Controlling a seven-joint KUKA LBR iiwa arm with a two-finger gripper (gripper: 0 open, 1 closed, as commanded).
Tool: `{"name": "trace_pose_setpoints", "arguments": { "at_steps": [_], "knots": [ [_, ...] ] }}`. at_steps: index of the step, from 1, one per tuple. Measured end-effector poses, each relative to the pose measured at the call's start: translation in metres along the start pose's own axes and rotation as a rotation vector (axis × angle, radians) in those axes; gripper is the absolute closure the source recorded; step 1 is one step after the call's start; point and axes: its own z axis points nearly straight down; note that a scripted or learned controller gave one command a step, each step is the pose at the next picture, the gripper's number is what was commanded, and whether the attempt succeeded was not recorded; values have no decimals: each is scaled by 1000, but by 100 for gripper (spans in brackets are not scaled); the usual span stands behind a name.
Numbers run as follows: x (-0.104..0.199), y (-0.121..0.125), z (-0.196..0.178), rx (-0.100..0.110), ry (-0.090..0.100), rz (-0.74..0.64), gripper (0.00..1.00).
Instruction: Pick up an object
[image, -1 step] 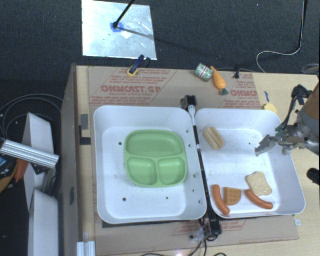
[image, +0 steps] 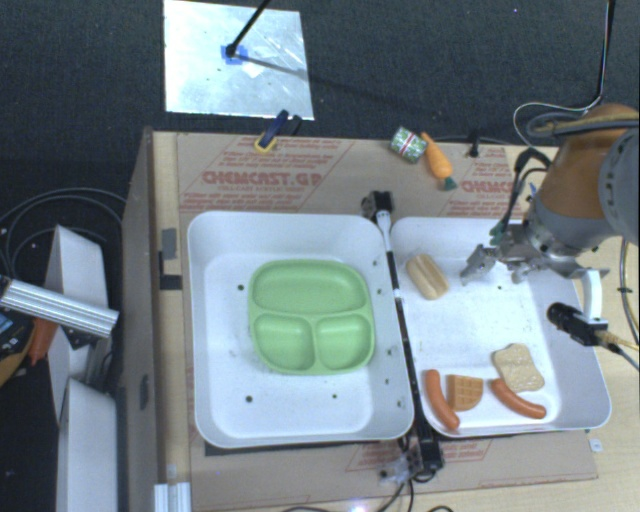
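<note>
Bench (image: 300, 180): you are looking down at a slant on a brown board carrying two shallow white bins side by side.
Left bin (image: 215, 290): holds a green divided plate (image: 311, 316), sitting near the bin's middle, with three compartments.
Right bin (image: 575, 400): holds five food pieces, all lying flat on the bin floor.
Bread roll (image: 427, 275): a pale tan roll near the right bin's left edge, toward its far side.
Left sausage (image: 440, 400): a red sausage at the near left corner of the right bin.
Waffle (image: 464, 392): an orange square just beside that sausage, on its right.
Toast slice (image: 518, 368): a speckled slice near the bin's near edge, right of the waffle.
Right sausage (image: 517, 400): a second red sausage below the toast, close to it.
Arm (image: 590, 190): your grey arm with its orange band reaches in from the right, over the far right corner of the right bin.
Gripper (image: 490, 258): it sits above the far part of the right bin, right of the bread roll and apart from it; I cannot tell how wide the claw stands, and nothing is seen in its grasp.
Beyond the bins: a small carrot (image: 438, 160) and a green can (image: 408, 144) lie on the board at its far edge.
</note>
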Motion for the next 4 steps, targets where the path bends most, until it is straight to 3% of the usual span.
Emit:
{"name": "trace_pose_setpoints", "arguments": {
  "at_steps": [1,2,3,4],
  "knots": [
    [53,9,18,-1,0,0,0],
    [58,56,25,-3,-1,0,0],
    [57,64,56,-8,-1,-2,0],
    [59,62,49,-3,-2,-1,0]
  ]
}}
